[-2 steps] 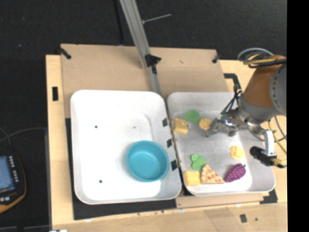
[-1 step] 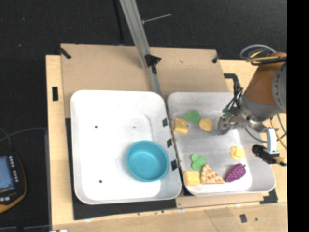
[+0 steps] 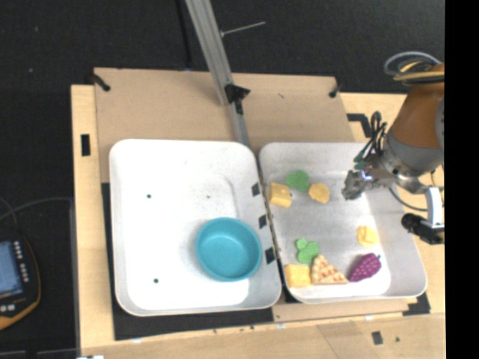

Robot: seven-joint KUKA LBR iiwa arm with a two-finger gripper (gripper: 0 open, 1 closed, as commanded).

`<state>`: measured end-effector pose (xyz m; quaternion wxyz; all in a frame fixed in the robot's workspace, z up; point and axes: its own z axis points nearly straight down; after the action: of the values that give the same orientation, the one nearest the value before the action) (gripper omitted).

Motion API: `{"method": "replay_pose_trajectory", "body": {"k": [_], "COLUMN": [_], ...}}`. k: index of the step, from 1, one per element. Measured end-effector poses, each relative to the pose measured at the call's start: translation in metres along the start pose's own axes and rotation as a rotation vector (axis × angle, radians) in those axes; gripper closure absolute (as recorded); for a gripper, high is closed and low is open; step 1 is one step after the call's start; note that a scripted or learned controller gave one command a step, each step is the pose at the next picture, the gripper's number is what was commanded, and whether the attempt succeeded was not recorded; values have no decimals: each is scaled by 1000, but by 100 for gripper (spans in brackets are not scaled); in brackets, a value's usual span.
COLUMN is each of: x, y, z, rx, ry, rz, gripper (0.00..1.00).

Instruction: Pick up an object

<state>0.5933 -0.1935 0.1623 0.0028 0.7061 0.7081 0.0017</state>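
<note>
The tool [image 3: 353,186] was positioned over the right bin [image 3: 389,159], near its upper right area and just right of a small yellow piece [image 3: 319,193]; whether it was open or closed could not be determined, and nothing was visibly held. The right bin contained a yellow block [image 3: 281,195], a green piece [image 3: 298,179], a second green piece [image 3: 305,250], a pizza slice [image 3: 326,271], purple grapes [image 3: 364,267] and another yellow piece [image 3: 367,235]. The left bin [image 3: 165,178] on the counter [image 3: 299,99] held a blue bowl [image 3: 227,248].

the grey arm [image 3: 416,137], with its orange band above the wrist, is reaching in from the right and angling down and leftward; its hand [image 3: 352,185] is hanging low at the arm's left end.
</note>
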Motion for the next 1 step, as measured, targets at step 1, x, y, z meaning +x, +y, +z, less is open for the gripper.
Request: {"method": "replay_pose_trajectory", "body": {"k": [1], "x": [0], "y": [-6], "z": [-50], "rx": [-1], "ry": [-1], "rz": [0], "gripper": [100]}}
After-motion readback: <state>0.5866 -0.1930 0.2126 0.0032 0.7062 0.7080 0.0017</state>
